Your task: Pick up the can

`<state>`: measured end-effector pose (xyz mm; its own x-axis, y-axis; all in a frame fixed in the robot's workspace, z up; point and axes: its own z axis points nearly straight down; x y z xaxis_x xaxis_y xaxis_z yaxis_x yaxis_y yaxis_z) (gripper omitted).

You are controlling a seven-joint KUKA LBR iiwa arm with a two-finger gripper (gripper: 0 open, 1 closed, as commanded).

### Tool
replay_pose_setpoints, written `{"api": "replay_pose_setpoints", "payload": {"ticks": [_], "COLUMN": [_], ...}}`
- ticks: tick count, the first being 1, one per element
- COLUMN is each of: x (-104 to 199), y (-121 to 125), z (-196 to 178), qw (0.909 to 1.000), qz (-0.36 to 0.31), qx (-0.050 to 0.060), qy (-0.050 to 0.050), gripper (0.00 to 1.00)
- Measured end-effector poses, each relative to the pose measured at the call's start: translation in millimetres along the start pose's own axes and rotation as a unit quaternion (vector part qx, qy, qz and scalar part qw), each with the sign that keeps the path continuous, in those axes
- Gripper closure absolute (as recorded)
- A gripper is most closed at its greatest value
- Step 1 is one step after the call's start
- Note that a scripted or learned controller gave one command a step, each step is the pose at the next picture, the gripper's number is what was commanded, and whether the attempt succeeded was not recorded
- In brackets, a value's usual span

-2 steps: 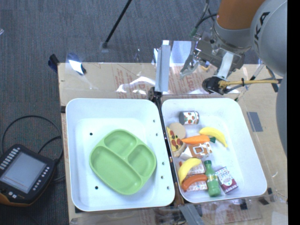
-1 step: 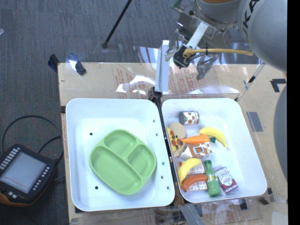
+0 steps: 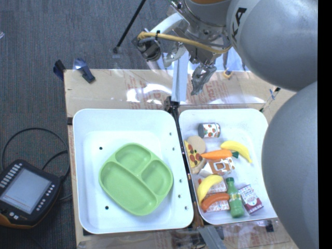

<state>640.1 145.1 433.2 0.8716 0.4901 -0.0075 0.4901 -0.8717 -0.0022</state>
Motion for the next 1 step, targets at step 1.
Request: {"api": "replay_pose_setpoints", "payload": {"ticks": [1], "x": [-27.4], "y": [16.3], "z": [85.3], "qw": [0.9874], "qz": [0.158], "qx": [0.0], "qy": [-0.001], "gripper": [0.0]}}
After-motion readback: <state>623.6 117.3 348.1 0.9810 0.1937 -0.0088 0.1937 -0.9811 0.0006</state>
